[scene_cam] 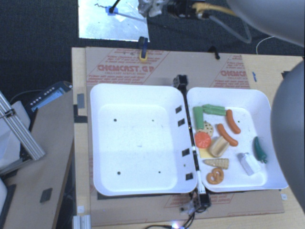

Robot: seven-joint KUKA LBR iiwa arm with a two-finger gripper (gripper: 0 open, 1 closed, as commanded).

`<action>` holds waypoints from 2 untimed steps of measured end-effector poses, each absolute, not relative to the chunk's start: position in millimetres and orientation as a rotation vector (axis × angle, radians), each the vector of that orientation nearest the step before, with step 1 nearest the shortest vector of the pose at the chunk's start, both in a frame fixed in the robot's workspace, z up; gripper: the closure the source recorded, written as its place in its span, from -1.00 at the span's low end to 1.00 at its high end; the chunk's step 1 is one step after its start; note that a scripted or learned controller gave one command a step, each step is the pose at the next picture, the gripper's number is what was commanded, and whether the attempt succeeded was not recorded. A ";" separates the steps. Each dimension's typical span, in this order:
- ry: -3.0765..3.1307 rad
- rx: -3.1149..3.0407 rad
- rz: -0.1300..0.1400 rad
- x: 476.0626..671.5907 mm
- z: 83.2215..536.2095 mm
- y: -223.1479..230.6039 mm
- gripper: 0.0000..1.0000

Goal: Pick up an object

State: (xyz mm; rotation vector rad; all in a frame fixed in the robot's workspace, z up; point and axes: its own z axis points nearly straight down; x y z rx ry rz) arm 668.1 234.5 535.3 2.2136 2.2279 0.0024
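Two shallow white bins were set side by side on a brown board. The left bin (97, 128) was seen at nine o'clock of the bench, its floor marked by four small dark dots. At twelve o'clock of that bin, a blue and yellow clip (143, 51) was fixed on the board's far edge.

The gripper (152, 1) was held high at twelve o'clock of the view, well apart from both bins and above the dark floor beyond the board. Its state could not be told from this angle, and nothing could be made out in its hold.

The right bin (264, 99) carried all the toy food. A green angled piece (206, 110) lay at eleven o'clock of it, with a red tomato (202, 140) at nine o'clock, just beside a speckled biscuit (208, 127). A bread roll (219, 147) was placed near the middle, touching the tomato. A corn cone (217, 163) and a pretzel (214, 176) were found at seven o'clock. Two orange sausages (233, 120) lay toward one o'clock, a pale block (248, 164) at five o'clock, and a dark green pepper (260, 150) at four o'clock.
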 end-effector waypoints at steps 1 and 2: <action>2.228 2.214 0.002 668.1 535.3 234.5 1.00; 2.228 2.214 0.002 668.1 535.3 234.4 1.00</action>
